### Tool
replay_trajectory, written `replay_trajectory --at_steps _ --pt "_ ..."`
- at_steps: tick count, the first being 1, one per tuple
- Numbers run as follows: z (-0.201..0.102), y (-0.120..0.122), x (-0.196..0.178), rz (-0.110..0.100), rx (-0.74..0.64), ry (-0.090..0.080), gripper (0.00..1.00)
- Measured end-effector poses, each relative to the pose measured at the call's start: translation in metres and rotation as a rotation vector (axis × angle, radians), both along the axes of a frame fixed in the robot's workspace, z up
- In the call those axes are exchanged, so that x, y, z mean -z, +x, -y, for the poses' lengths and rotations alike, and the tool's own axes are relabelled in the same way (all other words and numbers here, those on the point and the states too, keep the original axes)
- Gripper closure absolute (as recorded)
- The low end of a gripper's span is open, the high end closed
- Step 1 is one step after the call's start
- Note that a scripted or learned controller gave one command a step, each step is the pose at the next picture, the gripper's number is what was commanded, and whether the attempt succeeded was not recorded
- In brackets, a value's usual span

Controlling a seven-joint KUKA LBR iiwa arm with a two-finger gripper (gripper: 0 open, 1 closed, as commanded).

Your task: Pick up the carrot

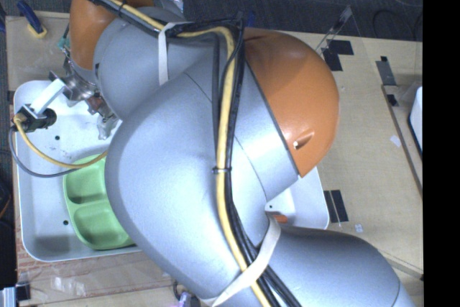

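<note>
No brand, label or writing can be read anywhere in this view. The arm (215, 176) takes up most of it — a broad grey body coming in from the lower right, bent back on itself, with a large orange cap (302, 97) at the upper right of its bulk and a second orange cap (97, 14) at the upper left above the wrist. A bundle of yellow and black cables (228, 126) runs along the arm, held by pale straps. The wrist points down and left into the left bin (36, 241). The gripper (86, 101) sits low over the bin's upper part, metal pieces showing beside a white fitting, and a yellow cable loops from it across the bin floor. Whether the jaws stand wide or narrow I cannot tell — the arm and the fittings hide their tips. A green tray (93, 208) with two compartments lies in the left bin, partly under the arm. The carrot cannot be made out; where it lies is hidden. The counter (374, 154) shows pale wood at the right, with black tape marks.
</note>
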State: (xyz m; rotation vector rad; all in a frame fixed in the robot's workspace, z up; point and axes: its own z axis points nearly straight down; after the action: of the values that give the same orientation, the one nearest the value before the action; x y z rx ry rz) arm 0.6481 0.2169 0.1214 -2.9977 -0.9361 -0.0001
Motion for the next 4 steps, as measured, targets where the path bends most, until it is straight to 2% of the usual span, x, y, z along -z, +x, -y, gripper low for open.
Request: replay_trajectory --at_steps 1,2,3,4 --pt "0.045 -0.020 0.022 0.012 0.025 0.007 0.00" --pt "0.044 -0.022 0.015 0.003 0.022 0.007 1.00" --pt "0.043 -0.022 0.005 0.001 0.018 0.009 1.00" --pt "0.011 -0.052 0.014 -0.003 0.114 -0.001 1.00"
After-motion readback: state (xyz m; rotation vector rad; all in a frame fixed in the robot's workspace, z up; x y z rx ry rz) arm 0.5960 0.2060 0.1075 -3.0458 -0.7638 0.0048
